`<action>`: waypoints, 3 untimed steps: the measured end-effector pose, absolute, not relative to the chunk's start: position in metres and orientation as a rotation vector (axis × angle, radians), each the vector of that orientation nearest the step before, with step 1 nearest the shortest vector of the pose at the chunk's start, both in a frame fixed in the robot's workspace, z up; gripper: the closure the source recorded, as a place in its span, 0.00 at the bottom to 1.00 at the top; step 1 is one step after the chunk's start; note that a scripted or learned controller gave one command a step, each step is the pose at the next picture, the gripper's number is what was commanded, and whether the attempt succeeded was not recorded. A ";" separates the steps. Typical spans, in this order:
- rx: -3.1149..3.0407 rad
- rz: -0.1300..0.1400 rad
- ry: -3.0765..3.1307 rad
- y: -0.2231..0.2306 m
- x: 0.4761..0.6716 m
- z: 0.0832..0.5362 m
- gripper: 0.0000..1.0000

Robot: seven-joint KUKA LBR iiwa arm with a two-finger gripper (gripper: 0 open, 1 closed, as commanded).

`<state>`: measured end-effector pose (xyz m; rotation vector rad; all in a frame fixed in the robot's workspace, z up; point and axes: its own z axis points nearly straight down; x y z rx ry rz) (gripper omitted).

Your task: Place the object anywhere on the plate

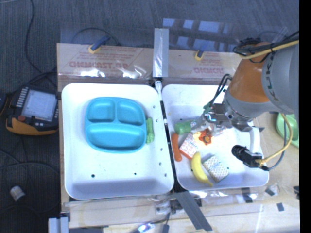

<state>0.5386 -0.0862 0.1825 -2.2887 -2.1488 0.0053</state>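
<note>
Nearest the camera, along the bottom of the camera view, the front edge of the bench (pixel 121 212) carries both bins. The right bin (pixel 243 178) holds the loose items. At its near side lie a yellow banana (pixel 198 169) and, touching it on the right, a small patterned white block (pixel 215 168). Just beyond them sits an orange-and-white packet (pixel 188 145), with an orange carrot (pixel 176 146) against the bin's left wall. A green cylindrical item (pixel 183 127) lies a little farther back, near the same wall.

The gripper (pixel 212 122) is low inside the right bin — directly above a small red-and-orange object (pixel 205 138), just right of the packet. Whether the pincer is wide, narrow or holding anything cannot be told: the wrist hardware covers it. The arm (pixel 252 89), grey with its orange band, enters from the right, with a black fitting (pixel 243 154) and a yellow cable (pixel 277 152) hanging beside it.

In the left bin (pixel 77 178), the blue divided plate (pixel 115 124) lies flat in the middle to far portion. A green elongated object (pixel 149 130) rests against the plate's right rim, between plate and bin wall.

Farther back, a brown board (pixel 121 64) with two yellow-and-blue clamps runs behind both bins. A handheld control unit (pixel 31 110) lies on the dark floor — well apart, to the left.
</note>
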 end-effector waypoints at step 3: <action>-2.354 0.009 -2.082 0.112 0.563 0.209 0.00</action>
